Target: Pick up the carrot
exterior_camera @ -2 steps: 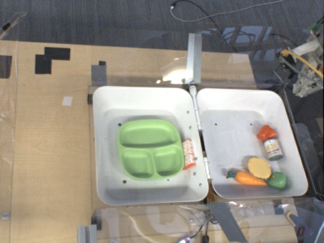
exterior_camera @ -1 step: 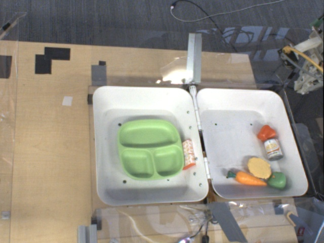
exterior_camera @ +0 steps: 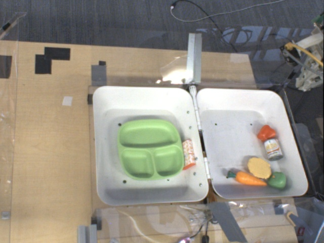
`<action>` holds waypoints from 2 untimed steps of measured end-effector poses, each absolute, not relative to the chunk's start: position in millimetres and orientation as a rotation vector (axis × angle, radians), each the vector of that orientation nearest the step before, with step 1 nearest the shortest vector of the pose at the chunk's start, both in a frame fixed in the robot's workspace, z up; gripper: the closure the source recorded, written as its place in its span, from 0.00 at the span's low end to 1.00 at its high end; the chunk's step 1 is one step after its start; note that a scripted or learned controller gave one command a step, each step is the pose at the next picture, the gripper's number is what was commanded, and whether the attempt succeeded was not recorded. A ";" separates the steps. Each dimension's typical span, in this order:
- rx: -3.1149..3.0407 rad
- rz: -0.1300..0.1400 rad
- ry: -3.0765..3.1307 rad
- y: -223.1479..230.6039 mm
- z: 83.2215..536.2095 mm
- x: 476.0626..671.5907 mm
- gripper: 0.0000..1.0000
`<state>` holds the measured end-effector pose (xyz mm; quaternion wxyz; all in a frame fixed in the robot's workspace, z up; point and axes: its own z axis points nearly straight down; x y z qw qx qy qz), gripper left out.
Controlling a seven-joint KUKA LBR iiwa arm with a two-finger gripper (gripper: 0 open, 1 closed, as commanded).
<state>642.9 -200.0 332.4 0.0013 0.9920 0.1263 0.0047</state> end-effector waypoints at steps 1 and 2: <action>3.111 0.020 0.409 -198.6 344.2 644.2 1.00; 3.108 0.024 0.422 -197.1 355.6 645.5 1.00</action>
